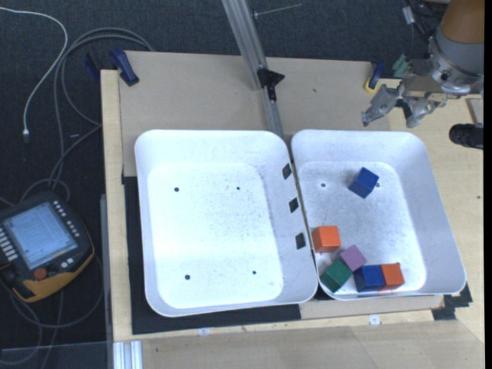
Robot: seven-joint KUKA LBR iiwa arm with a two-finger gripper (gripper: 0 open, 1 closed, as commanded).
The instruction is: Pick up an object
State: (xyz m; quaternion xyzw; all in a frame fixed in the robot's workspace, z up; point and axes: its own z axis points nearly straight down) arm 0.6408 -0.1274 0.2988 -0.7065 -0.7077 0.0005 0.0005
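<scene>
While the gripper (396, 108) hangs beyond the far rim of the right bin (434, 175), jaws spread and holding nothing, the blue cube (364, 182) lies alone inside that bin, well apart from the near-corner cluster. Recommended: descend centred over it, fingers straddling opposite faces.

No legible text, labels or numbers anywhere; pendant (38, 241) screen lit but too blurred to read.
</scene>
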